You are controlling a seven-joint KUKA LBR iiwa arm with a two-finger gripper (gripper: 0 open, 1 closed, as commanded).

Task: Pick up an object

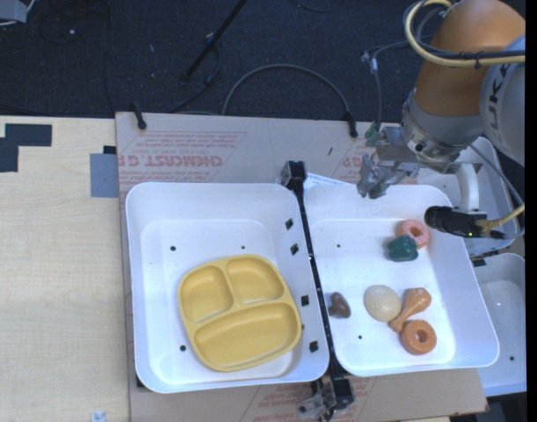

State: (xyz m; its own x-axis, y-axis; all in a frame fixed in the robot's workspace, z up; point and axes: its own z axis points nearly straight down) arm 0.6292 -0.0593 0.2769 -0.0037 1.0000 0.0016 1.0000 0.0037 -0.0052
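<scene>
Bare white floor spans the right bin's (356,359) middle; the gripper (374,183), its grasp state unclear, hovers over its far rim.

bench (48,262): I see light wood top | cardboard sheet (206,152) lies flat on it | left bin (149,227) sits on cardboard | right bin (457,323) touching left bin's right edge, also on cardboard
</scene>
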